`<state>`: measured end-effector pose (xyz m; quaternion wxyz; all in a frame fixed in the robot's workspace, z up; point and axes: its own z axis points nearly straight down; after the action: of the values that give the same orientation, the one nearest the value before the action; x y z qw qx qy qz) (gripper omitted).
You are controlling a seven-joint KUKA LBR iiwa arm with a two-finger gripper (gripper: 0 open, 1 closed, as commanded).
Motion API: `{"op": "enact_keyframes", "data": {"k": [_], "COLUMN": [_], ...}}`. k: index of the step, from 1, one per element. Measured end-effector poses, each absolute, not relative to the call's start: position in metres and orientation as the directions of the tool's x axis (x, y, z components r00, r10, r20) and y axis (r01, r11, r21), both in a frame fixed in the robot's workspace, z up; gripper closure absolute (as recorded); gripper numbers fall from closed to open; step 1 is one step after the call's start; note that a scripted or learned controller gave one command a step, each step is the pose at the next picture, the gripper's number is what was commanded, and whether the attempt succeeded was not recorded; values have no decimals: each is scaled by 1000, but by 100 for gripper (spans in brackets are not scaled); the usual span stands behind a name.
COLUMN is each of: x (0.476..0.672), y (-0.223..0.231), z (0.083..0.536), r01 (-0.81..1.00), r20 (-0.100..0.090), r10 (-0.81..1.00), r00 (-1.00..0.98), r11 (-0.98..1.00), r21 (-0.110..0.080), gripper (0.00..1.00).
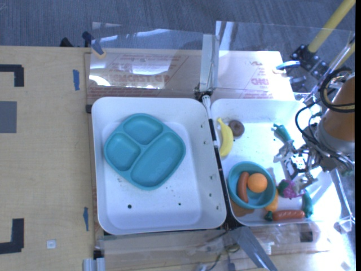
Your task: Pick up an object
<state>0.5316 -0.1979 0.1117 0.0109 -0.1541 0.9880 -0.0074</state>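
The right bin (254, 123) holds several toy foods. A yellow banana (226, 138) lies by its left wall, with a brown round piece (236, 128) beside it. A blue bowl (250, 184) near the front carries an orange ball (258, 182) and an orange-red carrot-like stick (243, 186). A purple piece (288, 188) and a red sausage (289, 214) lie to the bowl's right. My gripper (295, 166) hangs low over the right side of this bin, just above the purple piece and right of the bowl. A teal piece (280, 132) lies behind it.
The left bin (149, 208) bears a blue divided plate (145, 150). A clear plastic screen (210, 66) stands behind both bins. The arm's orange band (341, 117) and cables (309, 120) crowd the right bin's right wall. Wooden board lies to the left.
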Motion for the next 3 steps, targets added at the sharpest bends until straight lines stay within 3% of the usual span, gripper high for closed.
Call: {"op": "enact_keyframes", "data": {"k": [1,2,3], "x": [503,496,579], "y": [-148,-96,-104], "z": [90,90,90], "r01": [-329,-398,-436], "r20": [-14,-14,-12], "r10": [-329,-398,-436], "r00": [-944,-917,-900], "r11": [944,917,900], "r21": [-9,-8,-6], "gripper": [0,0,0]}}
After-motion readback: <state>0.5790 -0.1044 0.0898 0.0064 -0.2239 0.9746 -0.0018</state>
